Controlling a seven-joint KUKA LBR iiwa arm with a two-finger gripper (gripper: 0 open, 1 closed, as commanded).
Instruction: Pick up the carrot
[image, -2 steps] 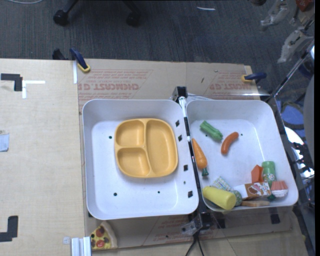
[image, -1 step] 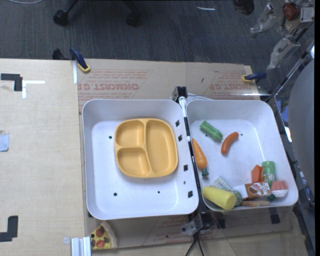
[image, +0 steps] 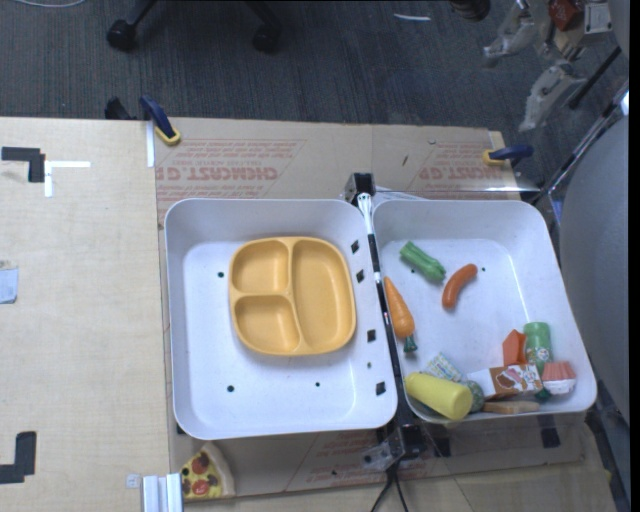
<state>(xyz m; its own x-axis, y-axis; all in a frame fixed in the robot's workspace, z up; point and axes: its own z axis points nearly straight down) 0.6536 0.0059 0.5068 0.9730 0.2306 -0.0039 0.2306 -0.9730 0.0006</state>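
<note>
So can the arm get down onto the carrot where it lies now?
Probably yes, but tight: the carrot lies uncovered, with nothing on it, though it rests right against the right bin's left wall, leaving little room on that side.

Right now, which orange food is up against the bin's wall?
The carrot, with its green top, lies along the right bin's left wall. The sausage sits mid-bin.
</note>
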